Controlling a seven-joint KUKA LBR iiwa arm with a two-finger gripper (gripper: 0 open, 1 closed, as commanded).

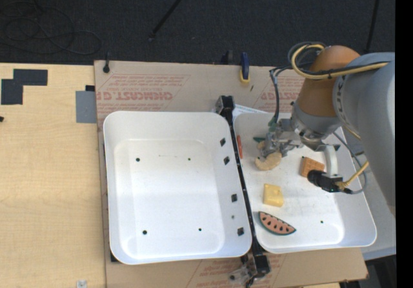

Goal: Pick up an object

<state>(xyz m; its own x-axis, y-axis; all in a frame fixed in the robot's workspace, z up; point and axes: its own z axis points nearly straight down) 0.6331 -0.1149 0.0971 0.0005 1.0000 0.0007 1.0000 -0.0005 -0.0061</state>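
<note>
Gripper (271, 148) is seen low in the right bin (352, 232), directly over a tan bread-like piece (267, 163); whether its fingers are spread or closed cannot be told, and no object can be confirmed between them. The tan piece lies just beneath the fingertips, seemingly touching them. An orange block (311, 165) sits to the gripper's right, a yellow cheese wedge (273, 195) lies nearer the camera, and a watermelon slice (277, 224) lies farther that way. For a sound grasp, the fingers should be centred across the tan piece and closed fully before any lift. A slow, straight rise is advised, since a rounded piece may slip sideways.
</note>
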